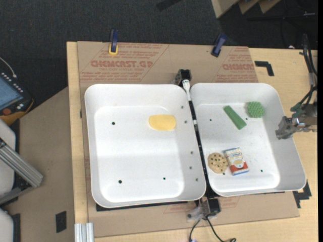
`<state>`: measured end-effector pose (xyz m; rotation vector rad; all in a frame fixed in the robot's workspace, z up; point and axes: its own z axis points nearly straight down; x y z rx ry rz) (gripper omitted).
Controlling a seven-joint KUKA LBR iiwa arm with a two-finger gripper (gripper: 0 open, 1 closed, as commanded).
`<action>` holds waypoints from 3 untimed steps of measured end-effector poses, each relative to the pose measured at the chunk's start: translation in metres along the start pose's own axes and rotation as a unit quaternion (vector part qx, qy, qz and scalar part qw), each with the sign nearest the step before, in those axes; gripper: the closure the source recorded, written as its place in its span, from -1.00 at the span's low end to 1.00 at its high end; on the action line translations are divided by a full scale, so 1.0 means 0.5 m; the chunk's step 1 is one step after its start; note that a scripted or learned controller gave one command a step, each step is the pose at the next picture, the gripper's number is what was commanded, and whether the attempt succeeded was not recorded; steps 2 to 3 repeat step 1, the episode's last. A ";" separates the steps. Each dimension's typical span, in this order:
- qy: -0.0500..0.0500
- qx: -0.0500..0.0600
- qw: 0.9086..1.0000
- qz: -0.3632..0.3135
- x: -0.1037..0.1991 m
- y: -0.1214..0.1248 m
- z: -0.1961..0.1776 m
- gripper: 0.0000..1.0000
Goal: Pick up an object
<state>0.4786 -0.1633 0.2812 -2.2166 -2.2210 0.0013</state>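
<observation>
Now the pincer [283,127] sits at the right bin [272,92] rim, grip unclear; best target: the isolated green ball [255,109].

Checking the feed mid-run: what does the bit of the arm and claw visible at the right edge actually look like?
The claw looks like a small grey metallic piece with a dull sheen, poking in beside the right bin. Behind it is a blurred pale part with thin dark cables looping up along the edge of the view. The picture is too coarse to make out any markings.
</observation>
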 end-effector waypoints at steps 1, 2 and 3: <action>-0.005 -0.012 1.000 0.000 -0.043 0.115 -0.286 1.00; -0.005 -0.012 1.000 0.000 -0.043 0.115 -0.286 1.00; -0.005 -0.012 1.000 0.000 -0.043 0.115 -0.286 1.00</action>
